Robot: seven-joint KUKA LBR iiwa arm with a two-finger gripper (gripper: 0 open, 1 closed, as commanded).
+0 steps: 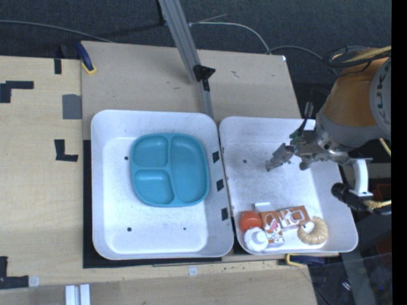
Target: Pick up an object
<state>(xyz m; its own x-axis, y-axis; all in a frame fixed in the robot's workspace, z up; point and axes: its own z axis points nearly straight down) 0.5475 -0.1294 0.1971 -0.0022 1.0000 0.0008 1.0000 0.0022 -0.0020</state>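
My pincer (290, 162) hangs open and empty over the right bin (254, 132); the box (284, 221) and donut (313, 231) lie below it, at the bin's lower-right corner.

A pale wood-grain finish, matt, is presented by the desk (38, 170). The two bins, the left bin (105, 234) and the right bin (254, 138), are formed of smooth white plastic with a slight sheen; fine dark speckling is seen on their floors. The sectioned tray (170, 169) in the left bin is moulded in smooth teal plastic with a soft gloss. The printed carton (284, 222) at the near edge of the right bin appears as glossy card. The tool (289, 156) is finished in dull grey metal.
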